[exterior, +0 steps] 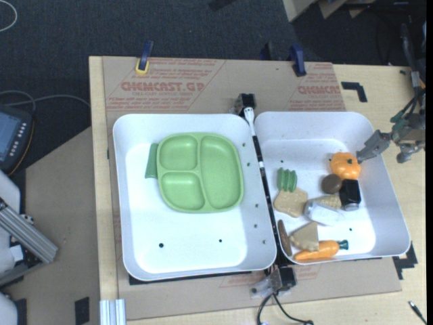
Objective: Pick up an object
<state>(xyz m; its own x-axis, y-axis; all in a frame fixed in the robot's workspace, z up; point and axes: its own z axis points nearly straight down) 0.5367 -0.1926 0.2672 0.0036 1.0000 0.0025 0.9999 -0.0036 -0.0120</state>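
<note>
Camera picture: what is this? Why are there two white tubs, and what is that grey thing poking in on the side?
The camera hangs above a bench and looks down at two shallow white bins. The grey thing at the right edge is a robot arm's gripper, a metal claw for picking things up. It sits above the right bin, holding nothing. The left bin has a green divided plate. The right bin has small toys piled together: an orange toy nearest the claw, a black block, a green ridged piece and a toy carrot. The robot's job is to pick one up.

Gripper point(387, 147) at frame's right edge, jaws spread apart, nothing between them.
</note>
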